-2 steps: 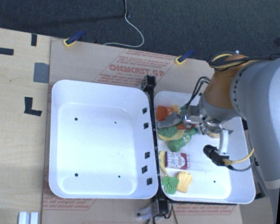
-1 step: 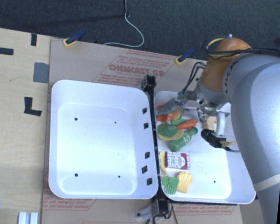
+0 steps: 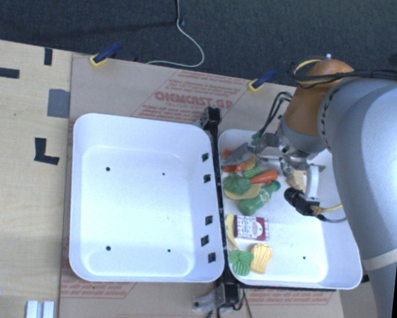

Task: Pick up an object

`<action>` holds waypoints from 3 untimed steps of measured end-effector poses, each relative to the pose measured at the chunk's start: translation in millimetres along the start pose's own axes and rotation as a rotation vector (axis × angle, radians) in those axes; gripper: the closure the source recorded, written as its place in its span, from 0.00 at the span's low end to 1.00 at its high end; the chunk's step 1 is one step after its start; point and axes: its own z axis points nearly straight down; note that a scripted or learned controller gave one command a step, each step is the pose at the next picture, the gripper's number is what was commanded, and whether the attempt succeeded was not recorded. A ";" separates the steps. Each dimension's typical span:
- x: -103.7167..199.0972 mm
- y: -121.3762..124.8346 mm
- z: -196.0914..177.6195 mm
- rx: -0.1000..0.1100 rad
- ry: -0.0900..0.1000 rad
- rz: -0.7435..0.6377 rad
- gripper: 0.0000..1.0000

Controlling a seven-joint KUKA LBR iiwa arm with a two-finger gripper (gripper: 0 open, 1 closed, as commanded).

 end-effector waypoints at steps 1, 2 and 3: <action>5.2 -0.1 -8.9 0.007 0.010 -0.005 1.00; 12.4 13.0 -18.4 0.011 0.019 -0.010 1.00; 58.4 -47.3 -102.3 0.005 0.021 -0.013 1.00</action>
